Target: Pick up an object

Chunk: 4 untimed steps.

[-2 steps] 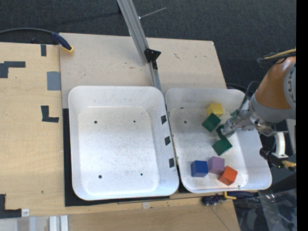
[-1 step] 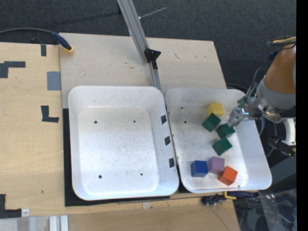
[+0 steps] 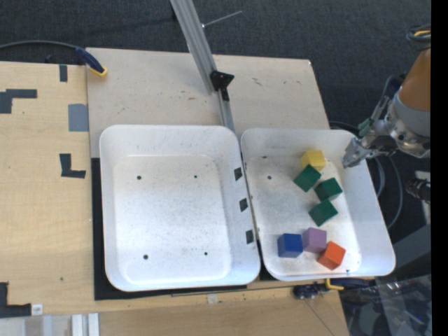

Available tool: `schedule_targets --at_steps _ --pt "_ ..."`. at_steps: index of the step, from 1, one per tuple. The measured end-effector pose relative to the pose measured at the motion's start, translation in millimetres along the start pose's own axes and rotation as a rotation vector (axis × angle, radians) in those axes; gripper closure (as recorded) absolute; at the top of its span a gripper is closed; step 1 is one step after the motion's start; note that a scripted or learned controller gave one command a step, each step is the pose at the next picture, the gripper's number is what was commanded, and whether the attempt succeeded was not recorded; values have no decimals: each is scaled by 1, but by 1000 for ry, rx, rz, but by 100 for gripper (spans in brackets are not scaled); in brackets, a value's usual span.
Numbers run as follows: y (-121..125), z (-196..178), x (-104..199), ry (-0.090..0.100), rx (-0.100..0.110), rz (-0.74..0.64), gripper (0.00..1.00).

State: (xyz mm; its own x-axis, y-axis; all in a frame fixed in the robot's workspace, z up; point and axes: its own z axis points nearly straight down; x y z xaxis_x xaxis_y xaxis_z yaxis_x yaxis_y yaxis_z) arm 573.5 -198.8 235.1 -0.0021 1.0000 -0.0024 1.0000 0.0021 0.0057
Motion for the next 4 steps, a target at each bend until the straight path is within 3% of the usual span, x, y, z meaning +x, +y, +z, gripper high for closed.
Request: schedule_targets --at_steps 1,4 --pt "1 -49 0 0 1 0 100" --pt "33 -48 148 4 6 -5 100"
